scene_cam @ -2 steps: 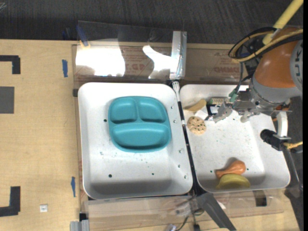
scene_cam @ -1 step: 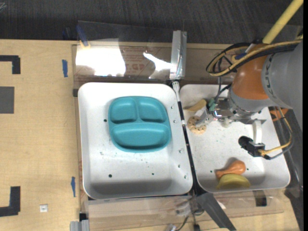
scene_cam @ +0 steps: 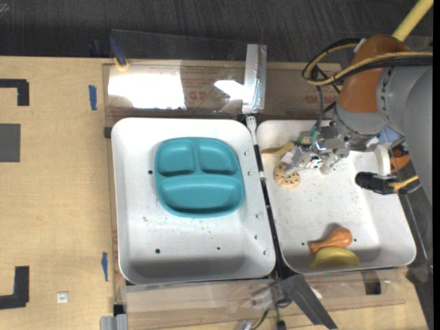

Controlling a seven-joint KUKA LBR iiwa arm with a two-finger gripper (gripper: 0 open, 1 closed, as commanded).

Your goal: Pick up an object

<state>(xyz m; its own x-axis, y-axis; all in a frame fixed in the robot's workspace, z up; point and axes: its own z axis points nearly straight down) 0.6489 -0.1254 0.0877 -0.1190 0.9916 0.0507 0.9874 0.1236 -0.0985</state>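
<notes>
Claw [scene_cam: 300, 161] low in the right bin [scene_cam: 385, 253], near its far-left corner, just above a round speckled cookie [scene_cam: 286, 177]; whether it is open or closed I cannot tell. That cookie looks light, stiff and flat (hard to get under), so take it across its edges. An orange and yellow toy [scene_cam: 333, 247] lies well apart by the near wall.
</notes>
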